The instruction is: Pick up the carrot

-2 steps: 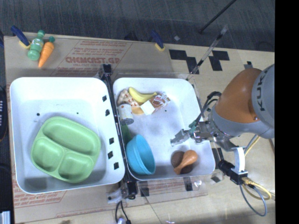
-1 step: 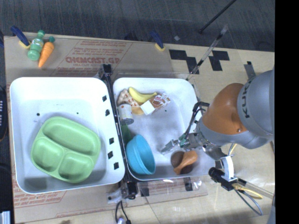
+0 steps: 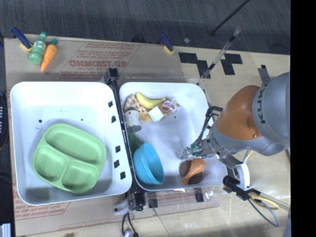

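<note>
The small orange toy carrot with its green top point(image 3: 48, 56) lies on the brown cardboard sheet point(image 3: 94, 60) at the far left corner of the counter, outside both bins, touching a green toy bottle-shaped thing point(image 3: 37, 51) and just beside a blue clamp point(image 3: 20, 37) that seems to pin the cardboard down. It is tilted, leafy end away from the bins, and looks parked there rather than offered for picking. The left white bin point(image 3: 24, 132) holds a pale green divided plastic plate point(image 3: 69, 157), set flat. The right white bin point(image 3: 202, 107) carries the clutter: a yellow toy banana point(image 3: 148, 101) and some wrapped snack-like pieces huddled in the far corner, a small grey can point(image 3: 132, 120) against the dividing wall, a blue plastic bowl point(image 3: 148, 164) tipped on its side at the near wall, and a brown rounded toy point(image 3: 192, 169), perhaps a bread roll or a mushroom, near the right corner. The grey arm with its orange band point(image 3: 237, 120) reaches over that right corner, and its pincer point(image 3: 195, 151) hangs just above the brown toy; whether it is open or closed I cannot tell from here, and nothing is visibly gripped. To my eye the arm is well apart from the carrot, so the pick has hardly started.
</note>
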Action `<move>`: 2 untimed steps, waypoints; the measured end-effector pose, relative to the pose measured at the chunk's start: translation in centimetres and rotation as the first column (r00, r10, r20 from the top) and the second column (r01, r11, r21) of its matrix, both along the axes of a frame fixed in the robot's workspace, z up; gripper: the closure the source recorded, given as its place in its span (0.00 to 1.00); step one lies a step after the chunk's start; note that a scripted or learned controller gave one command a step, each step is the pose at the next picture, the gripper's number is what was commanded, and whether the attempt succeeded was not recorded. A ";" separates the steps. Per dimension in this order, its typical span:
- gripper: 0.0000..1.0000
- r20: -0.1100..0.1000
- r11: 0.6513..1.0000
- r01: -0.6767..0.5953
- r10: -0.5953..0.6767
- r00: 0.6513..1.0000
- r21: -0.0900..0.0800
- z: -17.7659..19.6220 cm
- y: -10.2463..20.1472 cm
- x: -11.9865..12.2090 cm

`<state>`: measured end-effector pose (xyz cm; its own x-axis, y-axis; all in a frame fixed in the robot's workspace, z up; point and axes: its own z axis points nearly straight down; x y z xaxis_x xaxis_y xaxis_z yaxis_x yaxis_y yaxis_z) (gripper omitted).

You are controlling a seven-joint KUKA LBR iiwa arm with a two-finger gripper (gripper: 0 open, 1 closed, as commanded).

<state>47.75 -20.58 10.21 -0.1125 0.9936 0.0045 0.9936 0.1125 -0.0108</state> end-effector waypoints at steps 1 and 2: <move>1.00 -0.004 1.000 -0.013 0.013 1.000 0.000 1.0 0.1 0.1; 1.00 -0.008 1.000 -0.023 0.023 1.000 -0.001 1.9 0.1 0.1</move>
<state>47.90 -20.47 12.13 -0.1354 0.9908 0.0039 0.9906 0.1355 -0.0184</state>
